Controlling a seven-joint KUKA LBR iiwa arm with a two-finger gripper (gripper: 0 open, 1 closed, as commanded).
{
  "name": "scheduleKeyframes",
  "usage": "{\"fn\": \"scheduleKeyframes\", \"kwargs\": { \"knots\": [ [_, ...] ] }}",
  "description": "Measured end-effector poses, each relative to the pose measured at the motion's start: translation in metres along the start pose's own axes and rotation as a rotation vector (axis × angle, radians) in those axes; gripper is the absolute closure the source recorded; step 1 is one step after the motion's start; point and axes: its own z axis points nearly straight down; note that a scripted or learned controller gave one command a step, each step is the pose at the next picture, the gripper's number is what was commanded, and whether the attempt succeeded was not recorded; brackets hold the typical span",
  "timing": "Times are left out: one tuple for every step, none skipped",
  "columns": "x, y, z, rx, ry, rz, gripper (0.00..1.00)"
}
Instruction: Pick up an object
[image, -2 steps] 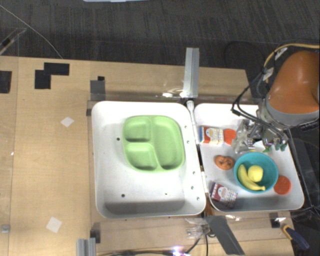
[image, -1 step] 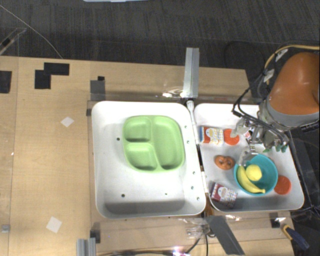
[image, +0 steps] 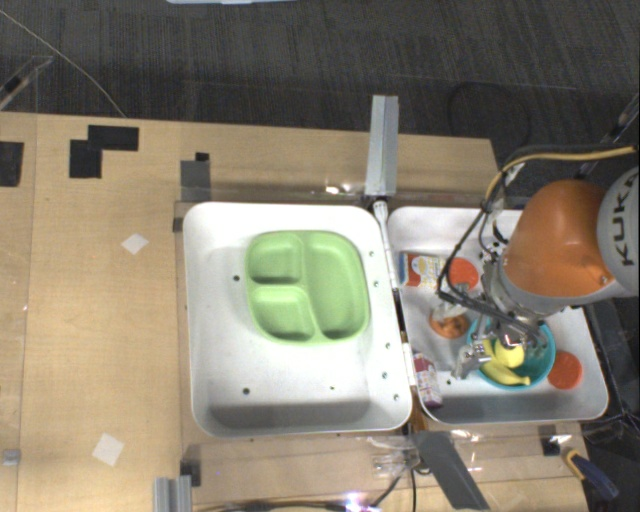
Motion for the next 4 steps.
{"fn": "scheduleKeyframes", "kwargs": {
  "knots": [
    [-0.021, 0.008, 0.009, 0.000, -0.003, 0.125, 0.00],
    [0.002, 0.004, 0.009, -0.001, -0.012, 0.246, 0.00],
    [0.032, 0.007, 0.008, 0.000, -0.011, 0.314, 0.00],
    [-0.033, -0.037, -0.011, -0.001, 0.009, 0.269, 0.00]
  ]
}}
